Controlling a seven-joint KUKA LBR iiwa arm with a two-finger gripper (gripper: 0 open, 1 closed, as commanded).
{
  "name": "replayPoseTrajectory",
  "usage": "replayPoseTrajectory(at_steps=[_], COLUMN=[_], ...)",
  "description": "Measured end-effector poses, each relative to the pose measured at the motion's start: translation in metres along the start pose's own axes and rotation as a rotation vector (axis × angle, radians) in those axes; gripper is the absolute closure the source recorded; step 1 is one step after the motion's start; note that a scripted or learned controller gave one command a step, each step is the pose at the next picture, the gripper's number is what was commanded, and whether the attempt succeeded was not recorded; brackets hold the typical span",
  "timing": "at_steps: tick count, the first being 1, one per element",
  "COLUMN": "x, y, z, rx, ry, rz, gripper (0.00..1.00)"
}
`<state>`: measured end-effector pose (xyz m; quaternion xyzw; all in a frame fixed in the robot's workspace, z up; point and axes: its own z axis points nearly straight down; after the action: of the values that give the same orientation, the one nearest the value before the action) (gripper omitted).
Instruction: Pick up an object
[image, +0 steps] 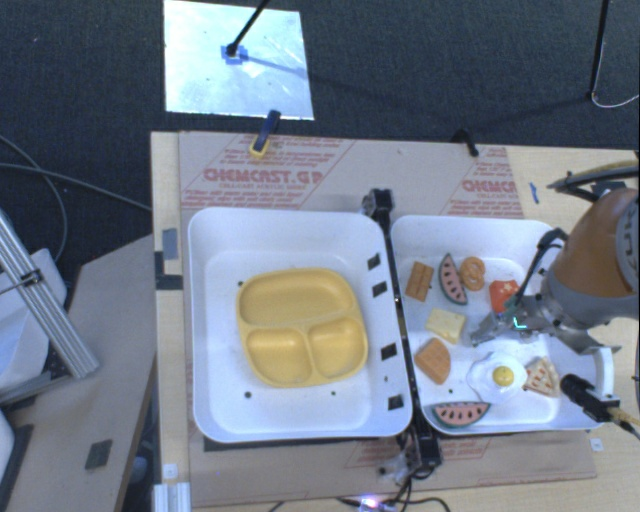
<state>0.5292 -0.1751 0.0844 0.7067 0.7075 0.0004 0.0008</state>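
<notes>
Cardboard-covered surface, two white bins. Our gripper hangs low in the right bin; we can't tell how far the fingers are apart, and nothing is visibly held. Nearest target: fried egg, just near-side of the tips, roundish, no real long axis. Cheese block sits left, yellow tray in the left bin.

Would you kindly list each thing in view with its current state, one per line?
Yellow tray: upright in the left bin, compartments bare.
Fried egg: flat in the right bin.
Watermelon slice: lying flat, near the far wall.
Second watermelon slice: lying against the near wall.
Cheese: flat, untouched.
Toast: flat, untouched.
Gripper: low over the right bin, beside the cheese, holding nothing visible.
</notes>
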Motion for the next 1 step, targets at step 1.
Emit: replayPoseTrajectory(at_steps=[1], x=[-0.0336], y=[-0.0013], z=[-0.0266], rx=[-0.002], ry=[-0.002], rz=[0.003], gripper=[0.0])
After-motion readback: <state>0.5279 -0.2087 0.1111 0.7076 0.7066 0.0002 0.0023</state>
